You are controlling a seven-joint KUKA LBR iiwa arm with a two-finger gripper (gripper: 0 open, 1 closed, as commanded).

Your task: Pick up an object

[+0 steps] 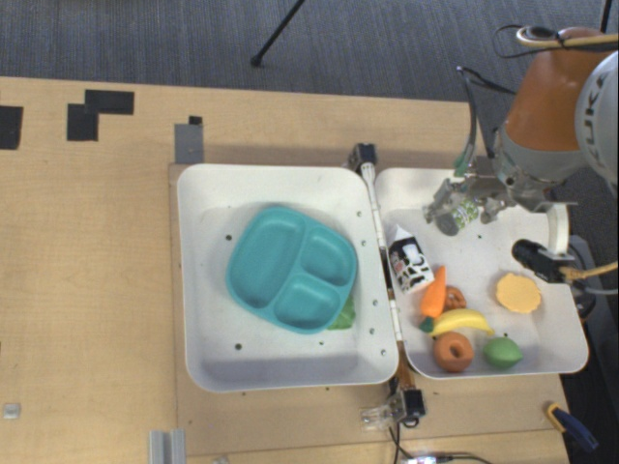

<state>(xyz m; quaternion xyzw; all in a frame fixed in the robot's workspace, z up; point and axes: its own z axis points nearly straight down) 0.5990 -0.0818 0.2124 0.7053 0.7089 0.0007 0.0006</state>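
The right bin (571,351) holds a white carton with black print (408,259), an orange carrot (434,294), a yellow banana (461,322), a brown doughnut (454,351), a green lime (503,353) and a flat yellow-orange disc (518,293). My gripper (455,211) hangs over the far part of this bin, up and right of the carton and apart from every object. Nothing shows between its fingers.
The left bin (208,356) contains a teal divided plate (293,269), with a small green item (341,317) peeking from under its near right corner. A ridge (379,249) separates the two bins. The wooden bench (87,288) stretches away to the left.
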